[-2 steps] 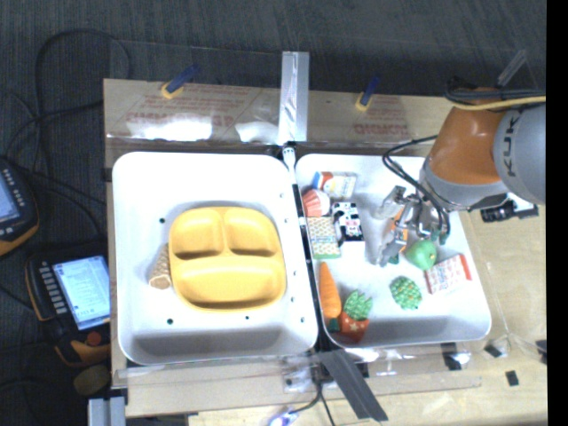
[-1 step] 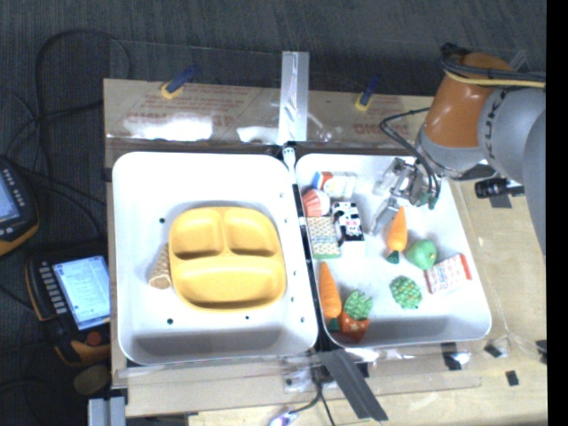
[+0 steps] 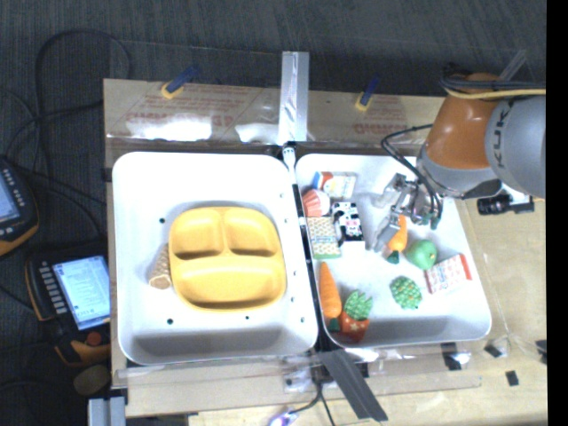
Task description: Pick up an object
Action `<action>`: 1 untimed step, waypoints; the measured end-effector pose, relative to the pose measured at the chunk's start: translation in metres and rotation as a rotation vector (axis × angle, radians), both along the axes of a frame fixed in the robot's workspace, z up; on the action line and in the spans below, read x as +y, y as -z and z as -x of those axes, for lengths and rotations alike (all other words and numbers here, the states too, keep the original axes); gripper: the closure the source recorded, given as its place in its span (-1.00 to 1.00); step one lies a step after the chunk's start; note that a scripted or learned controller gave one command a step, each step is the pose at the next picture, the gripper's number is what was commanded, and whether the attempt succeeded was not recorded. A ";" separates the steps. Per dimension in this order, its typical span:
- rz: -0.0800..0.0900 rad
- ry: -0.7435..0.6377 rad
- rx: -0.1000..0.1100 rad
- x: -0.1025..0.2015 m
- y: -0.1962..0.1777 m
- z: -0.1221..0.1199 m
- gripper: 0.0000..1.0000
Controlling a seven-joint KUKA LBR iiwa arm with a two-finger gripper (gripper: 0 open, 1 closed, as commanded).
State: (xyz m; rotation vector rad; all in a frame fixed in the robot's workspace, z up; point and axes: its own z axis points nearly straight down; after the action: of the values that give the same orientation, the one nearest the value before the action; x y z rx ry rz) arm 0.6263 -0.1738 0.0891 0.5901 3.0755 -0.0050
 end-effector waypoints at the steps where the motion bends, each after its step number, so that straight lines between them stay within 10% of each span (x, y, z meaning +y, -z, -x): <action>1: -0.001 0.037 -0.002 0.012 -0.001 0.046 -1.00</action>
State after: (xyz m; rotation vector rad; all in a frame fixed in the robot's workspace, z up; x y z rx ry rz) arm 0.5805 -0.1617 0.0899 0.6464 3.0628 -0.0040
